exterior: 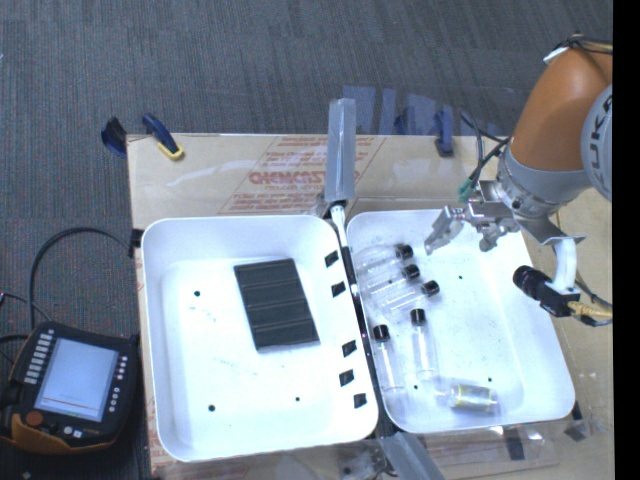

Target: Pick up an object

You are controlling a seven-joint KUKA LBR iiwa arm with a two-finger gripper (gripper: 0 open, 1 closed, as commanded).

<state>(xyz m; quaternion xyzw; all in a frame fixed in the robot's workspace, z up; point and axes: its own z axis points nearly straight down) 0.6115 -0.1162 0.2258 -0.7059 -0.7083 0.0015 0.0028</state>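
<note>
Claw position: The claw (462,230) hung over the far end of the right bin (545,343), near that bin's rear wall, at the end of the arm (560,118) that reached in from the right.
Claw state: The two fingers stood apart, with nothing between them; the claw was open and empty.
Task things: Clear vials (400,278) with black caps lay in the right bin, grouped along its left side, next to the divider (340,183).
Bearing from claw: The nearest vials lay to the left of the claw and toward the camera, close by but not beneath it.
Long axes: The upper vials lay roughly across the bin, caps toward the claw side. Two lower vials (420,346) lay roughly along the bin's length, caps at the far end.
Nearest candidate: Judged from this view, the topmost capped vial (395,255) was the shortest reach for the claw.
Other item, right bin: A short vial with a pale metal-looking cap (470,397) lay near the front edge, well apart from the claw.
Left bin: A dark ribbed block (276,303) lay flat in the left bin (180,388), well apart from the claw.
Obstructions: The vials lay close together, some touching; a finger was likely to strike a neighbour. The left wall of the right bin stood just beside them.
Surface: Both bins rested on a brown surface (230,168).
</note>
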